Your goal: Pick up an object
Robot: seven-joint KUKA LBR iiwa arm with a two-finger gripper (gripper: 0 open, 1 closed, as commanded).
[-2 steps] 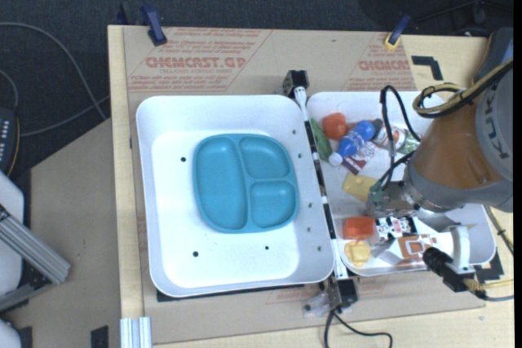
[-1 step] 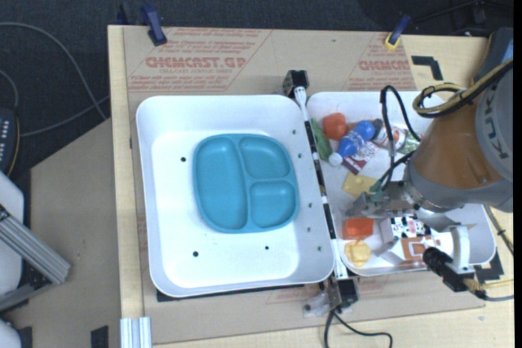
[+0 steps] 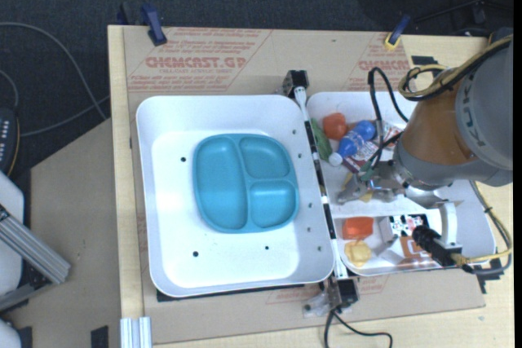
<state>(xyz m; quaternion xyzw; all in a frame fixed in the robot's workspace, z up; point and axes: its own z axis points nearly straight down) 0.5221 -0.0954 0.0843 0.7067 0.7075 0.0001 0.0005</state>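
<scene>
The arm [image 3: 453, 126] is bent low over the right bin [image 3: 481, 236]; the jaws' state cannot be told. A blue tray [image 3: 245, 181] is held by the left bin [image 3: 163, 200].

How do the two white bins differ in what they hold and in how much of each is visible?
The left bin holds one blue divided tray, while the right bin holds many small mixed items, among them an orange ball. The left bin is seen whole; the right bin is partly covered by the arm. Both are shallow, white and lie side by side.
</scene>
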